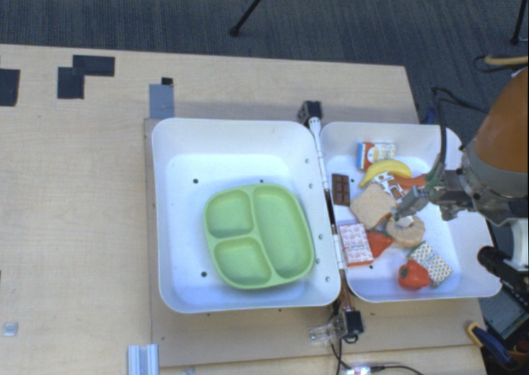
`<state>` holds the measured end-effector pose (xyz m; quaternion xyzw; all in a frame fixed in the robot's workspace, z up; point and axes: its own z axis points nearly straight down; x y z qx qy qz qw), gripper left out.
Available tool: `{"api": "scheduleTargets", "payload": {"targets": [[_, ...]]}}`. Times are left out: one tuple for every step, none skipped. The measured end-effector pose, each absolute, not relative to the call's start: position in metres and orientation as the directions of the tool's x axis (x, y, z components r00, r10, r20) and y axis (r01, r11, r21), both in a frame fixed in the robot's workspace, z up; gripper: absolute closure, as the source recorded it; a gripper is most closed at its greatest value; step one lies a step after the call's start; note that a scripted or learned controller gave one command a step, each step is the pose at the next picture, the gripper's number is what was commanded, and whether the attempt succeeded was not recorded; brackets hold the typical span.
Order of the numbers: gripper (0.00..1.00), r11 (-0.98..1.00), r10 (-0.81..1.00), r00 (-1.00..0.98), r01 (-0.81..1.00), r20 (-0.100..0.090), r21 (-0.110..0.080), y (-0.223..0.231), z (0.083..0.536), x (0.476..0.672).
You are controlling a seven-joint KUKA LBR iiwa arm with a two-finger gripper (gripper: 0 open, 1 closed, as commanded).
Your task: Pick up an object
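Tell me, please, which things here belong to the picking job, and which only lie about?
Job: gripper, over the right bin; in that bin a banana, bread slice, red pepper.

Lying about: green divided plate in the left bin.

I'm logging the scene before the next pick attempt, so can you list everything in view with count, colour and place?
bins: 2, white, side by side on the bench
divided plate: 1, green, in the left bin
banana: 1, yellow, right bin, upper part
bread slice: 1, tan, right bin, centre
chocolate bar: 1, brown, right bin, left edge
snack packet: 1, red and white, right bin, lower left
pepper: 1, red, right bin, lower part
end effector: 1, grey, over the right bin's middle
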<state>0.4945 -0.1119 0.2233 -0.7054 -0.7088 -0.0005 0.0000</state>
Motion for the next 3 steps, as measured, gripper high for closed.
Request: {"api": "scheduleTargets", "payload": {"targets": [[0.00, 0.002, 1.000, -0.002, 1.000, 0.001, -0.001, -0.115, 0.103, 0.528], [1.00, 0.003, 1.000, -0.003, 1.000, 0.001, 0.003, -0.115, 0.114, 0.529], [0.00, 0.004, 1.000, -0.004, 1.000, 0.001, 0.003, -0.115, 0.114, 0.529]]}}
